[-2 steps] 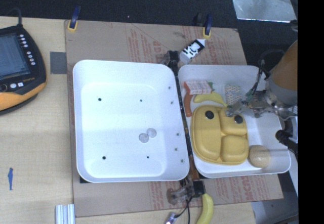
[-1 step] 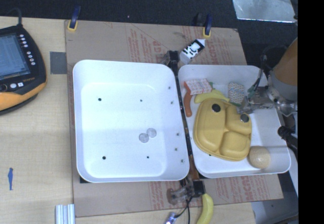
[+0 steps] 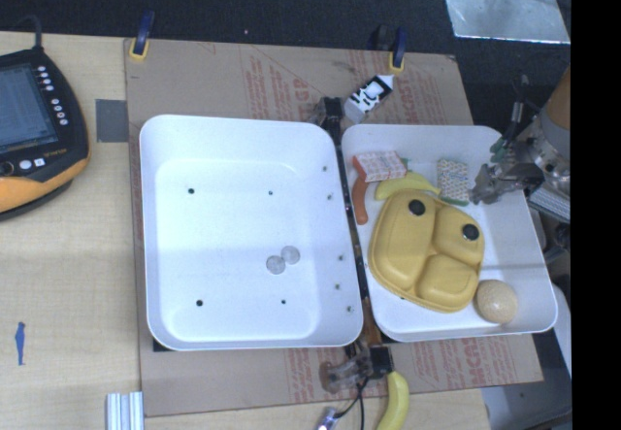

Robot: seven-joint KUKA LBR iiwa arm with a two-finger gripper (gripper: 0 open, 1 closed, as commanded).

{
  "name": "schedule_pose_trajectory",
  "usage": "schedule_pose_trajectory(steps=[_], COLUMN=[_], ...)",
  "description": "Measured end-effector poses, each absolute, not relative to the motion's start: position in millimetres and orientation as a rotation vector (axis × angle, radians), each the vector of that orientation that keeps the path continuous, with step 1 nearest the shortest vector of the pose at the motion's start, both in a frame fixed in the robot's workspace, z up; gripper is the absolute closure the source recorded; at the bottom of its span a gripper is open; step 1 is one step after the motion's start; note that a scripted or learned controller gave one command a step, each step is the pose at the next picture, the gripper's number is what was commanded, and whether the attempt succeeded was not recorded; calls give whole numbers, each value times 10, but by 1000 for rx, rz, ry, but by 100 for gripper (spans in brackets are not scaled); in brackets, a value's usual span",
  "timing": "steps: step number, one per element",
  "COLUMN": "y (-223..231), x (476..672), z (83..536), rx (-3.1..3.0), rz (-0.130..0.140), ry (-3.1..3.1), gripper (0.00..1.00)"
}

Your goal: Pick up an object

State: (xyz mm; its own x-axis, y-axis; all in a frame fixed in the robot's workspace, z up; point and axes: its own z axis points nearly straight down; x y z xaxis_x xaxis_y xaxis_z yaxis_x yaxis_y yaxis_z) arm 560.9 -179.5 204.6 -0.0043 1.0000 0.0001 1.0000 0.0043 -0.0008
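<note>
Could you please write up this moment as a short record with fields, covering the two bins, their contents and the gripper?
left bin: holds two small round discs lying side by side
right bin: holds a yellow compartment tray, a beige ball, a yellow banana, an orange stick and two small patterned packets
ball position: near corner, touching the tray's edge
gripper: over the far right part of the right bin, beside a packet
held object: none seen between the fingers
outside bins: tablet controller at left
</note>
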Motion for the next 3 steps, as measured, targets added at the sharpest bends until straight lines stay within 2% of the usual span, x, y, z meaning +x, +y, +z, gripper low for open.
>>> schedule_pose_trajectory(steps=[1,2,3], y=[-1795,-2123,-1606], x=[5605,5370,5830], z=[2039,967,940], rx=[-2215,-2218,-2219], rz=[2,1,3], ry=[-2224,-2224,-2233], gripper=[0,0,0])
